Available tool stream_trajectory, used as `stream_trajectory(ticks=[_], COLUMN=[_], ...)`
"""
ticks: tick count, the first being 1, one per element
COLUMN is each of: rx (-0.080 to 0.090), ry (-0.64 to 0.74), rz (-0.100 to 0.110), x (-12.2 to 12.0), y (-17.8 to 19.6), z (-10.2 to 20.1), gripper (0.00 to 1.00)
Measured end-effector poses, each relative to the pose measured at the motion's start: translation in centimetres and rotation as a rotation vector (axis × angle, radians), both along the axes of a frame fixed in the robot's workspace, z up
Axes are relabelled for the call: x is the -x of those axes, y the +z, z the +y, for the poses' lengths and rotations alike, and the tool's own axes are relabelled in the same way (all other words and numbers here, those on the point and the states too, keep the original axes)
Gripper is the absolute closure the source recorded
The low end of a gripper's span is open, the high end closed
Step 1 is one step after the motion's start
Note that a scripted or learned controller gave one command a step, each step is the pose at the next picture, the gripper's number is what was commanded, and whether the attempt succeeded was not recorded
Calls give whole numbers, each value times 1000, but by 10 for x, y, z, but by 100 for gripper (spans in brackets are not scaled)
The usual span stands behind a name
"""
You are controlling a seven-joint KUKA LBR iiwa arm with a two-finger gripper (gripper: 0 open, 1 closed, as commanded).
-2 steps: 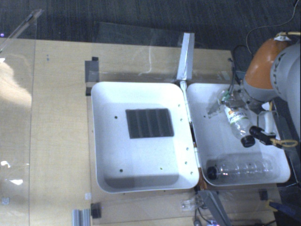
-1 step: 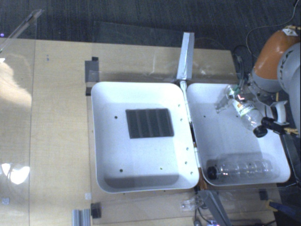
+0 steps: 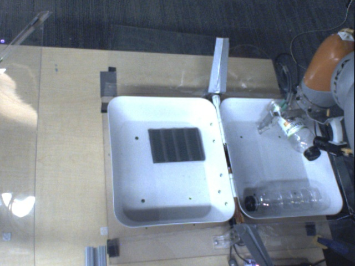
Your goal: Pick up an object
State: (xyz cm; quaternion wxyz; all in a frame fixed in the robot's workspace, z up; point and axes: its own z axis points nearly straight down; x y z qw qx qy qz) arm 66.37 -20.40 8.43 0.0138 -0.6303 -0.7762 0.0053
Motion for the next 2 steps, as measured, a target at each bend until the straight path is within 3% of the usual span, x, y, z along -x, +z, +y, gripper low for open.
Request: stream_trajectory(ticks=[1, 2], rx=[3, 10], ry=[6, -5], rz=[-2, -36], x=[-1, 14], y=[11, 90], z=[1, 39], gripper=[100, 100])
